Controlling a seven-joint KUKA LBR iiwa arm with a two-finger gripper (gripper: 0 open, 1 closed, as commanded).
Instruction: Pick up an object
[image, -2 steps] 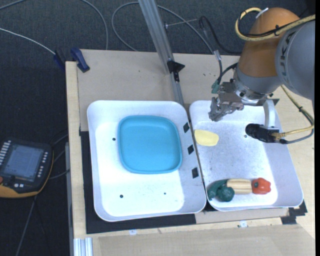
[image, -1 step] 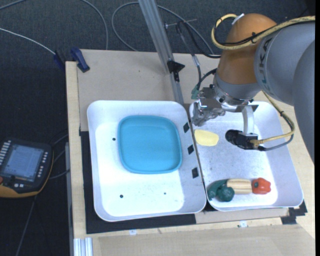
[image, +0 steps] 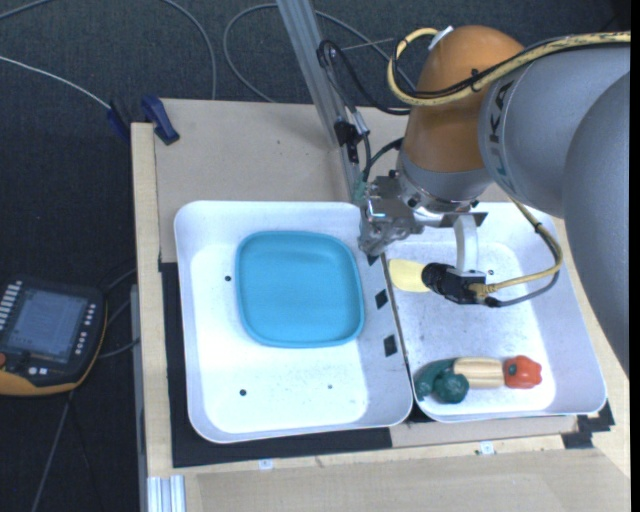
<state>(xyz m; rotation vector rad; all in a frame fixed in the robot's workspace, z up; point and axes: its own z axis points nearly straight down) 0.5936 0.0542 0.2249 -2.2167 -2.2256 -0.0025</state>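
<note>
The arm (image: 570, 110) is thick, smooth and grey, with a glossy orange band (image: 455, 85) above the wrist. Yellow and black cables (image: 520, 280) loop around it. The gripper (image: 385, 225) looks like grey metal, though its details are blurred.
</note>
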